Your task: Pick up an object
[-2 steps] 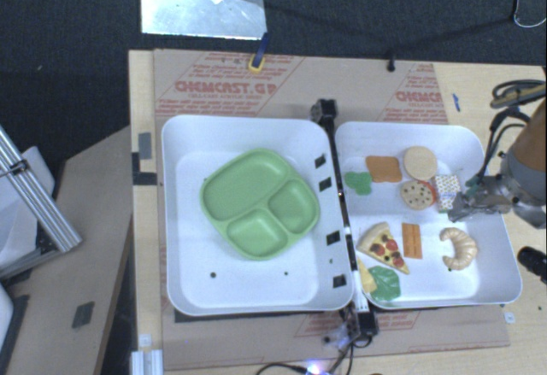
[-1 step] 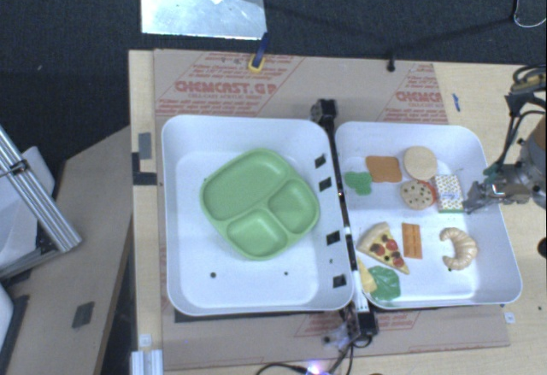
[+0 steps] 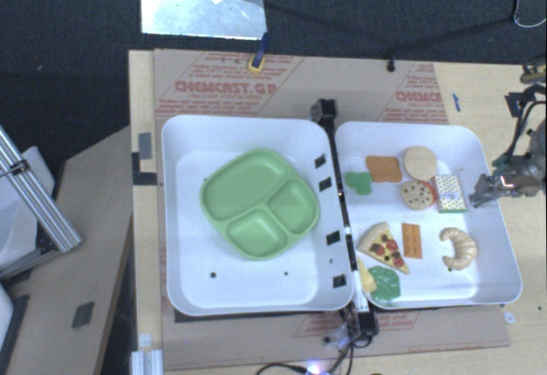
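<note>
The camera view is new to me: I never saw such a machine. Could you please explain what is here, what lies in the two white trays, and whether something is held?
One camera looks down at a slant on a bench. A robot arm reaches in from the right; its hand is at the right bin's edge, and I see nothing held. The left bin holds a green divided plate. The right bin holds toy food: pizza slice, croissant, cookie, toast.
</note>
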You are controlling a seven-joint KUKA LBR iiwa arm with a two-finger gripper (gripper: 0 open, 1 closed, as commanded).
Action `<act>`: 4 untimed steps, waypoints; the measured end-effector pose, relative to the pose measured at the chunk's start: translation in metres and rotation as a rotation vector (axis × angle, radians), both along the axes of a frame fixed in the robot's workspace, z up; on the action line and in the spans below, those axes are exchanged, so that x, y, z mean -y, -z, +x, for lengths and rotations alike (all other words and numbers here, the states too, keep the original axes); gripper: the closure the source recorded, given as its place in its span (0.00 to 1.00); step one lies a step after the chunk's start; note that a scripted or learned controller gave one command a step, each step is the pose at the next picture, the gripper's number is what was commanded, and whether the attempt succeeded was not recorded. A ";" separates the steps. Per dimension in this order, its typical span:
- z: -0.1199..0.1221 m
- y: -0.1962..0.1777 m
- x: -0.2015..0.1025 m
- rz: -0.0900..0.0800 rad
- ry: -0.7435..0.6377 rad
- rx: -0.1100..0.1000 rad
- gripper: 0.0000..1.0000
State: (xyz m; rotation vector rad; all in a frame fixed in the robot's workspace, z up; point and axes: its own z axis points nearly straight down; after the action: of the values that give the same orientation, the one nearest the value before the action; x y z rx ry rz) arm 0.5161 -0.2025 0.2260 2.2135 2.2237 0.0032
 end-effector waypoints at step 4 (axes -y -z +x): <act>0.109 0.009 -0.116 0.000 0.003 -0.002 1.00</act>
State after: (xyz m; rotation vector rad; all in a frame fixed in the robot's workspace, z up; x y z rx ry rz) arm 0.6253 -0.0869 0.2172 2.2178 2.2220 0.0012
